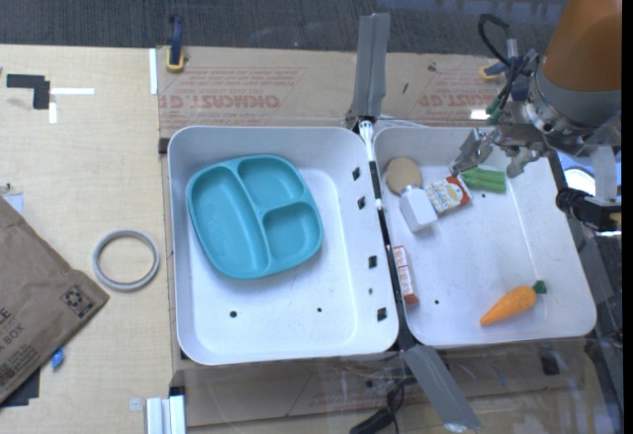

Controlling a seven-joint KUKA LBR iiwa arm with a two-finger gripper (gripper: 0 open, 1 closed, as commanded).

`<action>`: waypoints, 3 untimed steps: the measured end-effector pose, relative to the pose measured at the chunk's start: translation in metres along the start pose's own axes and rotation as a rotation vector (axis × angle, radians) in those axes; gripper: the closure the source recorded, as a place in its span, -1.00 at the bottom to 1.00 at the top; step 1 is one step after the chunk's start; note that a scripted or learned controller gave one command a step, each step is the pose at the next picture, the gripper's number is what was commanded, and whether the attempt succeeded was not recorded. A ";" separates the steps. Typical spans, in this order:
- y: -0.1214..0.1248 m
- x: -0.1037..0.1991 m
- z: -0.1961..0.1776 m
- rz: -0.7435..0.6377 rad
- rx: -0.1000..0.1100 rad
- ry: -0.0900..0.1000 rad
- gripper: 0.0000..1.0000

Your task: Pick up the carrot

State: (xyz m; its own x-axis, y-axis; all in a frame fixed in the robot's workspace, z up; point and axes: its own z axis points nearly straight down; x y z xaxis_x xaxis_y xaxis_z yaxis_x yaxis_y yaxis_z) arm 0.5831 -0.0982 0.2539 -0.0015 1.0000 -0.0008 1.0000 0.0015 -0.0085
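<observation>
One carrot [511, 304] lies in the right bin [465, 244], near its front right corner, apart from the other items. Long axis runs slantwise: green stub at upper right, orange tip pointing lower left toward the front rim. Claw [492, 152] hangs over the bin's back edge, w/ a green item [484, 179] and a small packet [450, 196] just under it. Can't tell if the claw is wide or narrow; nothing visibly held. Carrot sits well toward the camera from the claw, slightly right. My read: arm must travel fwd across the bin, then turn the wrist so closing goes across the carrot's slant, not along it.
</observation>
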 end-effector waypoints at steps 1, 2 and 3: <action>-0.085 -0.039 0.020 0.213 0.000 0.001 -1.00; -0.105 -0.107 0.128 0.119 0.000 0.003 -1.00; -0.103 -0.111 0.166 0.089 -0.003 0.010 -1.00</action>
State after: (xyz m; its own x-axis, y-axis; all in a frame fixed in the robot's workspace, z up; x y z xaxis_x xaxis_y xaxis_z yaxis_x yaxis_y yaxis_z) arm 0.4794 -0.2092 0.0893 0.0880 0.9961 0.0087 0.9961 -0.0879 -0.0054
